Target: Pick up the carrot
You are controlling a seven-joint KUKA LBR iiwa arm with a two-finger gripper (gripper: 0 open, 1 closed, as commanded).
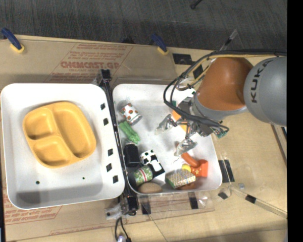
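The carrot [189,160] looks like a short orange piece lying in the right bin [146,97] near its front right corner, touching a red block [201,169]. My gripper [175,134] hangs over the middle of the right bin, just behind and left of the carrot. Its two metal fingers [165,123] are spread apart, open, with only white bin floor between them. The nearer fingertip sits a short way above the carrot. The grey arm with its orange band [222,84] covers the bin's right back part.
Along the right bin's left and front sides lie a red-white can [130,113], a green item [129,132], a black object [131,155], a black-white toy [151,160], a green can [143,174], a brown lump [150,187] and a yellow box [179,178]. The left bin [20,185] holds a yellow divided plate [58,132].
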